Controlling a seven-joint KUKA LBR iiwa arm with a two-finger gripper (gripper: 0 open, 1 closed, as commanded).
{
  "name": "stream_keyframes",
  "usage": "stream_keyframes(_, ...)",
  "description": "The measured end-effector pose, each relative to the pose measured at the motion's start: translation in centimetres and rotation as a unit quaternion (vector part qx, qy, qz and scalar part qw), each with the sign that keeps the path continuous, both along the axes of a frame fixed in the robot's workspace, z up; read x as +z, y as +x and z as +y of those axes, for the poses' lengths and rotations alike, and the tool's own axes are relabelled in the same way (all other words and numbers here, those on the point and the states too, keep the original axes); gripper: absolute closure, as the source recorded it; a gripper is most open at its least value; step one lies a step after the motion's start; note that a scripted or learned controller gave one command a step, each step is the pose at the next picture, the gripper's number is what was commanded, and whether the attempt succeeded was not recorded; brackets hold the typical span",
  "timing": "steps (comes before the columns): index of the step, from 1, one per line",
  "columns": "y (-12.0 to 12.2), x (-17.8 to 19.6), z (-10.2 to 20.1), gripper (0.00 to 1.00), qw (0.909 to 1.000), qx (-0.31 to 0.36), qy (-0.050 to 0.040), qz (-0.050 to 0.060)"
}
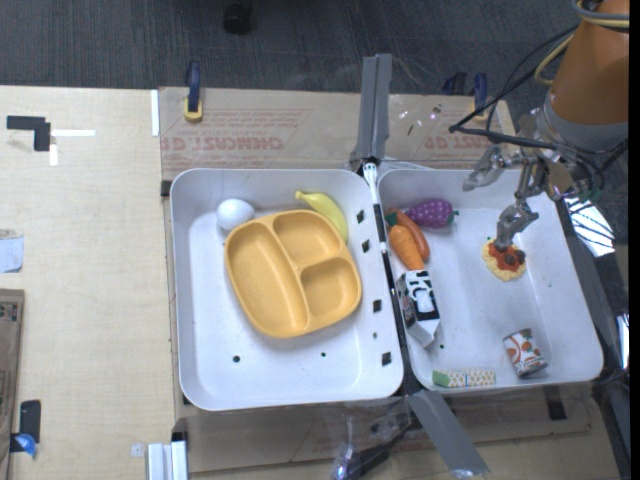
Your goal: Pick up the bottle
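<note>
Pale wood counter carries 2 white bins over brown cardboard, with dark grey carpet beyond. Black-and-white bottle lies in the right bin against the divider. End effector hangs above a yellow-red item; grip state unclear.

Yellow divided plate, purple grapes, orange carrot, white egg.

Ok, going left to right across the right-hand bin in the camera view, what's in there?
Carrot, then the purple grapes, then the small yellow and red item with the gripper right above it, then the can near the front right corner.
</note>
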State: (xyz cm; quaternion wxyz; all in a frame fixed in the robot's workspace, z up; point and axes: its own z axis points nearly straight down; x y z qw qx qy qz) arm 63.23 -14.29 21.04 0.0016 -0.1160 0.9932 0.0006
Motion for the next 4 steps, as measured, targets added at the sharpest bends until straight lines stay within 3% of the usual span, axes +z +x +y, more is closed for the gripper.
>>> stream_keyframes(1,-4.1,-11.8,-5.6,0.00,0.9933,0.116,-0.0010,-0.001)
stream_keyframes(2,-1.2,5.1,-4.2,0.00,0.9978,0.066,-0.0010,-0.002)
stream_keyframes(3,-2.1,4.7,-4.3,0.00,0.9832,0.182,-0.0005,-0.001)
stream_keyframes(4,-2.3,16.3,-5.7,0.00,0.9662,0.258,-0.0011,-0.002)
